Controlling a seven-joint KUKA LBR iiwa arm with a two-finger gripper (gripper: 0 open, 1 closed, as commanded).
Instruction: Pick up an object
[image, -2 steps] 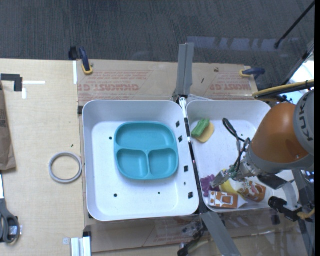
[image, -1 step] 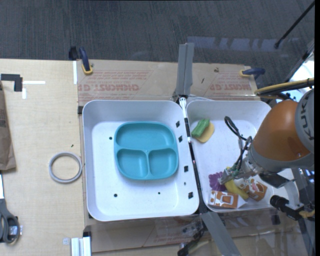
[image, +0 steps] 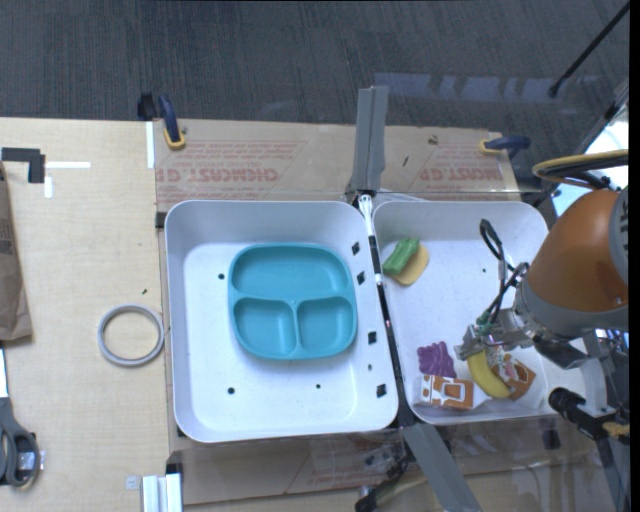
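Brown cardboard lined the bench under two shallow white bins, with a tape ring (image: 131, 334) lying off to the left on the bare bench top. Inside the left bin (image: 190, 330) sat a teal divided plate (image: 294, 301), alone. What could be picked lay in the right bin (image: 450, 225): a green-and-yellow toy (image: 405, 259) near the divider at the far end, and a tight cluster at the near end made of a purple piece (image: 436, 357), an orange-and-white carton (image: 446, 392), a banana (image: 487, 375) and a small printed packet (image: 518, 375).

Down over that cluster hung the gripper (image: 489, 343), right above the banana's upper end, with the arm's orange band bulking behind it. How wide the tool stood could not be told (its tip was a small blur against the clutter), and nothing could be seen between it.

Crowding looked like the main risk. The banana touched the packet and lay just beside the carton, so a closing grip might catch two things, or shove one aside and close on air. A curved, smooth fruit could also roll out of a pinch taken near its end, and the bin's near wall left little room for correction.
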